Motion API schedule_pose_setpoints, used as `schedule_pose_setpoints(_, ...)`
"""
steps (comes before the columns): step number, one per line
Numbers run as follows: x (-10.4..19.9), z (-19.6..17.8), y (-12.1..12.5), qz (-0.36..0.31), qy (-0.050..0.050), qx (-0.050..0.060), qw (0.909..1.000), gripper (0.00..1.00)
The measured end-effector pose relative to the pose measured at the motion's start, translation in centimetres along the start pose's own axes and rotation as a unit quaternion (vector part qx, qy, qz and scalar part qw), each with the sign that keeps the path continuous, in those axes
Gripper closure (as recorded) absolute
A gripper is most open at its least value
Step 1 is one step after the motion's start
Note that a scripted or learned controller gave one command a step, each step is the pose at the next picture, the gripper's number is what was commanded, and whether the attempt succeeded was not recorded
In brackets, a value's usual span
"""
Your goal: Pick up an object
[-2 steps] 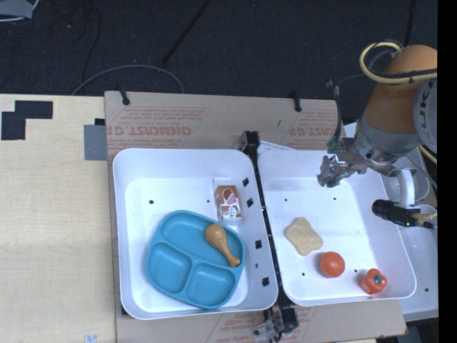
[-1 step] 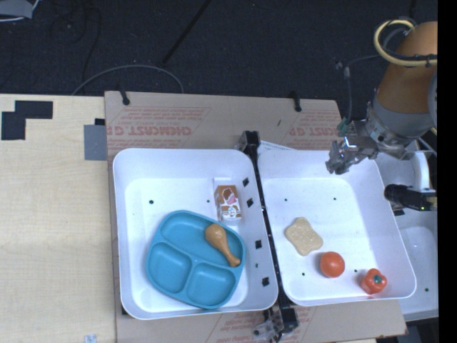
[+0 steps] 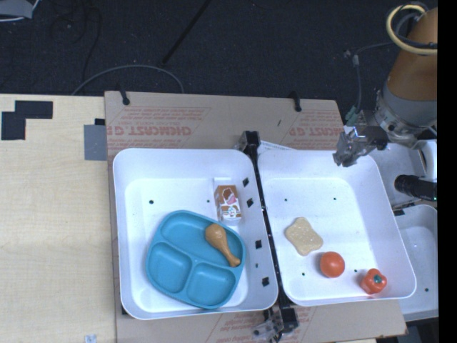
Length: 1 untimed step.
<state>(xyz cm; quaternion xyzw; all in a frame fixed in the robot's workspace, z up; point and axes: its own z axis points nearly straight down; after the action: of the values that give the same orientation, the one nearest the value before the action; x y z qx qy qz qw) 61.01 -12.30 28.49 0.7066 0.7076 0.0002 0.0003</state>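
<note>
My gripper (image 3: 346, 153) hangs above the far right corner of the right bin (image 3: 335, 184), with nothing visible between its fingers. In that bin lie a slice of toast (image 3: 303, 236), a red tomato (image 3: 332, 264) and a small red pepper (image 3: 373, 281) near the front right corner. The left bin (image 3: 136, 184) holds a blue divided plate (image 3: 189, 270) with a chicken drumstick (image 3: 223, 244) lying on its upper right part. A small printed packet (image 3: 228, 201) rests just beyond the plate, close to the divider.
The bins sit on a cardboard sheet (image 3: 214, 123) over a wooden bench (image 3: 50, 220). A black clamp (image 3: 250, 143) joins the bins at the far edge. The arm's orange and grey wrist (image 3: 414, 70) stands at the upper right.
</note>
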Motion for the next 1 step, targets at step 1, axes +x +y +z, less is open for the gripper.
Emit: schedule_pose_setpoints(1,5.34,-0.06,-0.30,-0.001,0.001,0.002,1.0000,1.00)
